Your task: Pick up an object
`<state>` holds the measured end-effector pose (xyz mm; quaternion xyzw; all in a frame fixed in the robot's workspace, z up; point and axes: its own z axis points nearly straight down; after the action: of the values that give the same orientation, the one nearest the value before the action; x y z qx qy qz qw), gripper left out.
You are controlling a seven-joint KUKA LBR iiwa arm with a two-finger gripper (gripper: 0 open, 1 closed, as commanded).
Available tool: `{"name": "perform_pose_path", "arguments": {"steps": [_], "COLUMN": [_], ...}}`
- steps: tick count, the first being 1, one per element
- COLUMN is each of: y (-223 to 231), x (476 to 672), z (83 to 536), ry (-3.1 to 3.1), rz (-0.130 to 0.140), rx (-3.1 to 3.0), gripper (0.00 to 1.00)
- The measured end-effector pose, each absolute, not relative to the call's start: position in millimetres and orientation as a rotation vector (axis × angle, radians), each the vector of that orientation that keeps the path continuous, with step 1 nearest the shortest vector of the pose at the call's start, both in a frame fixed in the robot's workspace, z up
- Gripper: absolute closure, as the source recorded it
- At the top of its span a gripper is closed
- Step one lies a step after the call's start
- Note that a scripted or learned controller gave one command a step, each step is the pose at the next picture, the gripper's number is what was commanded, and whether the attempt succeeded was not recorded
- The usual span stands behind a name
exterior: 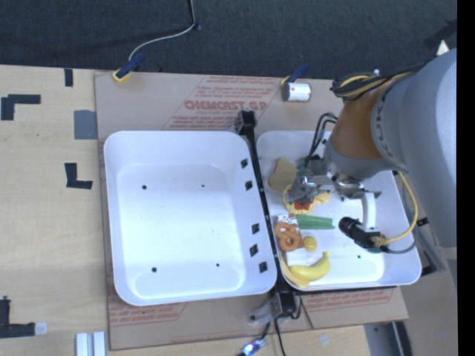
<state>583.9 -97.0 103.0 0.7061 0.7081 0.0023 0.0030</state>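
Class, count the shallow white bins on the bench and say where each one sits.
2. The left bin lies on the left side of the brown board. The right bin sits beside it, holding small items under the arm; none looks hidden.

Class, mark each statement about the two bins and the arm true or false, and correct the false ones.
1. The banana lies in the left bin. False: it lies in the right bin.
2. The gripper is over the right bin. True.
3. The pretzel lies beside the green stick. True.
4. The left bin holds the tan piece. False: that piece is in the right bin.
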Motion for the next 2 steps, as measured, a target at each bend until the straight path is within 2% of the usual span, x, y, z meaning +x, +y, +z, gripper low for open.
{"name": "perform_pose_path", "arguments": {"steps": [1,2], "y": [-96.3,-78.5], "x": [599.6,587.8], "z": [105.2,189.7], "ry": [2.223,2.222], "rz": [-0.001,0.006], "rx": [2.221,2.215], "gripper": [1.00,1.00]}}
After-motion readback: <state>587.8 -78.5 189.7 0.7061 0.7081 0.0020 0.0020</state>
